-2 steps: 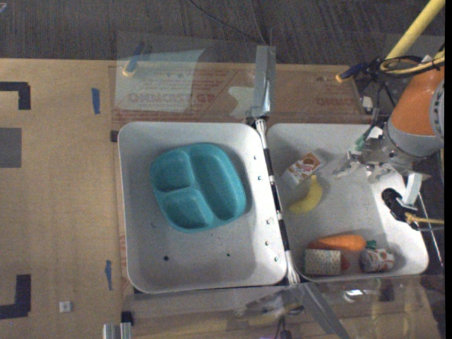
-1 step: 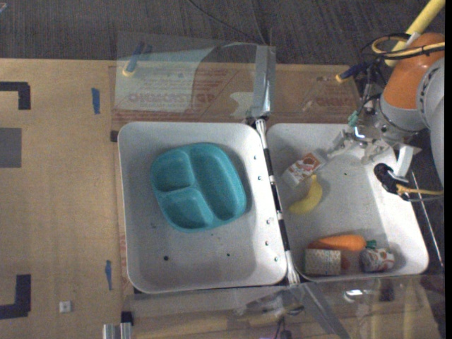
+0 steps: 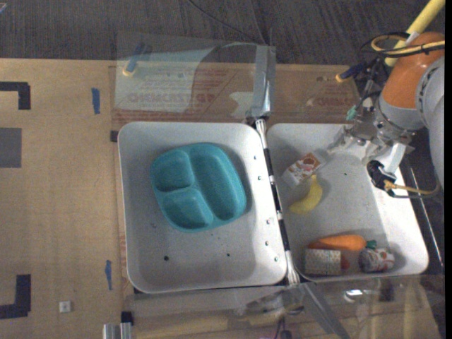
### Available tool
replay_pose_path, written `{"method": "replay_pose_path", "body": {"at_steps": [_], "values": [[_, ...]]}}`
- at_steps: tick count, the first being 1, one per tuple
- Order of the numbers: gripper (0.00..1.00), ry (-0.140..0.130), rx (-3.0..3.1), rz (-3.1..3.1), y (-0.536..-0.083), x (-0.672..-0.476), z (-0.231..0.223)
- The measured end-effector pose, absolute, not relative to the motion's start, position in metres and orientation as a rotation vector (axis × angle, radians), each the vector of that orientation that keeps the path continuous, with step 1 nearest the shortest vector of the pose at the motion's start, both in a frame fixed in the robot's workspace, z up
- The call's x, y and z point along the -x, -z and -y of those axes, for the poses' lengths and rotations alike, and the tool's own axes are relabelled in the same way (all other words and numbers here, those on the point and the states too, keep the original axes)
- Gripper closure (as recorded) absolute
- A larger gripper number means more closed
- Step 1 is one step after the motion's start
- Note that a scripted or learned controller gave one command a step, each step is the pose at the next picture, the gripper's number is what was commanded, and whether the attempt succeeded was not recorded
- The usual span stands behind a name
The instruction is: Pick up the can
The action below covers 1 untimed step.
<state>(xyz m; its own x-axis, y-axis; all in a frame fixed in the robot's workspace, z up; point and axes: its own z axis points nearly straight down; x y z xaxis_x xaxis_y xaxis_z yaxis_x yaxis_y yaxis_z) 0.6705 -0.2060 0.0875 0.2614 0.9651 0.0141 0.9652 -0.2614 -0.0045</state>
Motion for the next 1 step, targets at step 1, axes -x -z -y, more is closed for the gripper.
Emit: {"method": "replay_pose_path", "body": {"at_steps": [1], "values": [[0.00,0.007,2.448,1.964,-0.0876,-0.6084,0.2049]]}}
